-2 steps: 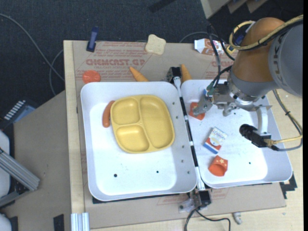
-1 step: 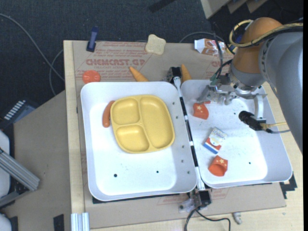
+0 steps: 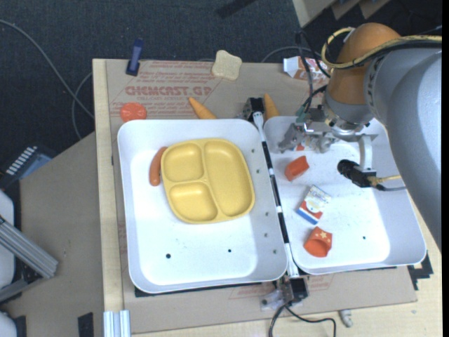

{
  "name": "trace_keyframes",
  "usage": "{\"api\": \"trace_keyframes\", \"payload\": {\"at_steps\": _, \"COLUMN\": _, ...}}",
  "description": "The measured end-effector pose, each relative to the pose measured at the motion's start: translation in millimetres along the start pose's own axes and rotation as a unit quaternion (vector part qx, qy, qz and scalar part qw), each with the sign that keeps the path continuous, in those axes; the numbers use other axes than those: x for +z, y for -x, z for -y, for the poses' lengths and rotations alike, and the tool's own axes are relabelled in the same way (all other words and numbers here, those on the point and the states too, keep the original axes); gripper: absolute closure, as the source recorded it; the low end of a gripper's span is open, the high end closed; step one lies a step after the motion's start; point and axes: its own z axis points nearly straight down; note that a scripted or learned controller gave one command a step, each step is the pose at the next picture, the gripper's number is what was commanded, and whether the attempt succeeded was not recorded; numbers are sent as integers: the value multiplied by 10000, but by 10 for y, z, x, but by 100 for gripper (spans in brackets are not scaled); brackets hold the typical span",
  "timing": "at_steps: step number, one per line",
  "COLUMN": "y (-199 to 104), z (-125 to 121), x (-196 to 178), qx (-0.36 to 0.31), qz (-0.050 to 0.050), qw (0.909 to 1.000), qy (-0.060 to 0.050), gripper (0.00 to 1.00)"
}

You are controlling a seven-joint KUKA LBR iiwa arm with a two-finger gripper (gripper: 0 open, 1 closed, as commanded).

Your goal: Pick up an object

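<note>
My gripper [image 3: 306, 139] hangs over the far left corner of the right bin [image 3: 393, 251], below the orange band of the arm [image 3: 358, 55]. Just in front of it an orange block [image 3: 297, 166] lies on the bin floor, apart from the gripper. Nearer the front of that bin lie a small white, red and blue carton [image 3: 313, 205] and a red piece [image 3: 318, 242]. The gripper's body hides whatever may be directly beneath it.
The left bin [image 3: 140, 258] holds a yellow divided plate [image 3: 208, 180] with a sausage [image 3: 155, 167] beside it. Behind the bins on the board lie a carrot [image 3: 201, 109], a bread slice [image 3: 226, 64], an orange disc [image 3: 132, 111], a blue item [image 3: 134, 56] and a black object [image 3: 254, 107].
</note>
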Motion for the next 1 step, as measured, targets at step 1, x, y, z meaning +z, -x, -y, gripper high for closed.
{"api": "trace_keyframes", "payload": {"at_steps": 1, "y": 77, "z": 169, "x": 13, "qx": -8, "qz": -17, "qw": 10000, "qy": 7, "gripper": 0}}
